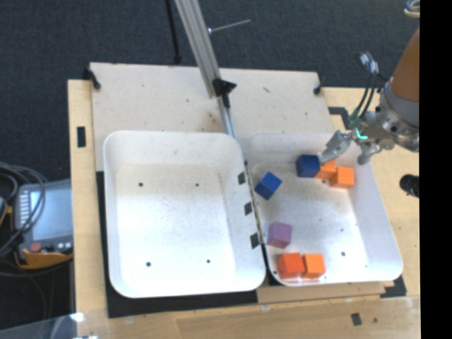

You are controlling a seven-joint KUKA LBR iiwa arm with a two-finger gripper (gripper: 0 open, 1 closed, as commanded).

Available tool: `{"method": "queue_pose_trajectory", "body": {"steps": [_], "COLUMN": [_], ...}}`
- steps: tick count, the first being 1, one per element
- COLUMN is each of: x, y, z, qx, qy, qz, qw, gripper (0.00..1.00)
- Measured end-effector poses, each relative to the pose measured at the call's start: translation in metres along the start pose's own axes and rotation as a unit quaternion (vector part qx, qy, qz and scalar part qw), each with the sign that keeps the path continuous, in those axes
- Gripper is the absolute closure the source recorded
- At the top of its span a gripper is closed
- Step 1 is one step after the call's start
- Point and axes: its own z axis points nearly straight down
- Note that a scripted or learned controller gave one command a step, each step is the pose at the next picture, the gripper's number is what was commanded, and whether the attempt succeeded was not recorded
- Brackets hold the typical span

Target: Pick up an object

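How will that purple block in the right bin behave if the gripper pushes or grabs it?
The purple block looks like a rigid cube with flat faces, so it should slide, not roll. It stands apart from the orange blocks, so the fingers likely have room. It probably weighs little.

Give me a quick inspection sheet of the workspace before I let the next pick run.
Surface: wooden bench bearing left bin and right bin.
Job's things: in the right bin, two blue cubes, purple cube, orange blocks at the far side and near edge.
Clutter: nothing seen.
Grippers: gripper hovers over the far orange blocks.
Cables: wires on the wrist; black cables at left.
Surroundings: metal post, handheld controller, dark carpet.
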Motion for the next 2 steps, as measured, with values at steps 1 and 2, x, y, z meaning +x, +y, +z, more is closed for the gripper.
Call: {"method": "queue_pose_trajectory", "body": {"steps": [1,2], "x": [0.000,0.001], "y": [0.000,-0.003], "z": [0.000,0.042], "qx": [0.000,0.002], "qy": [0.000,-0.001], "qz": [0.000,0.002], "qw": [1.0000,1.0000], "gripper": [0.00,0.00]}}
